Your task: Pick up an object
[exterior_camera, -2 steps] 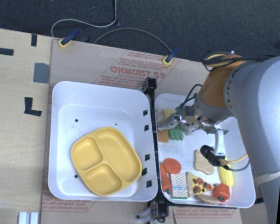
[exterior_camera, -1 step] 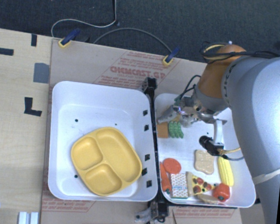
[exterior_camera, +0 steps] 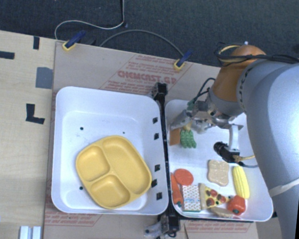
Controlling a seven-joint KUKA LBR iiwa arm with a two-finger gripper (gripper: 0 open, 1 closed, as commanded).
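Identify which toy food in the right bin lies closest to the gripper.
The green broccoli-like toy, directly under the gripper near the bin's far end. The corn, bread slice and tomato slice lie nearer the camera.

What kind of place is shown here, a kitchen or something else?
Probably a robotics lab bench, not a kitchen: two white bins clamped on cardboard, toy food such as the corn, and a robot arm.

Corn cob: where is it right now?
The corn cob lies in the right bin, near its right wall, beside the bread slice and above the tomato.
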